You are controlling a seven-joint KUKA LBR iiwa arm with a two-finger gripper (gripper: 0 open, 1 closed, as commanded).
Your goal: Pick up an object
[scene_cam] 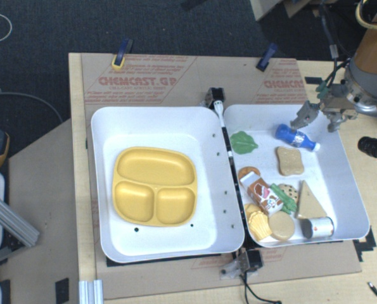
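The pincer (319, 114) hangs spread over the far end of the right bin (348, 170), one finger (304, 116) slanting down toward the blue bottle (296, 138) and the other on the arm's side, with nothing caught between them; it is released, and the bottle lies on the bin floor just in front of that nearer finger, its white cap end pointing away from the arm. That stance reads as a descent lined up on the bottle, though whether the finger already touches it is too fine to tell. Taking the bottle as the landmark, the tan cracker-like piece (291, 161) sits just beside it toward the viewer, the green leaf (244, 142) lies to its left near the wall shared by the bins, and the rest of the clutter is crowded well beyond the cracker at the near end: a red-and-white packet (263, 192), a wedge of cheese-coloured food (310, 201), a round biscuit (281, 227) and a small silver can (320, 227). The bottle stands fairly apart, which likely makes it the easiest target, with room for fingers on both sides. Far to its left, the other bin (106, 170) holds a yellow divided tray (154, 184), resting flat on the bench (80, 94).
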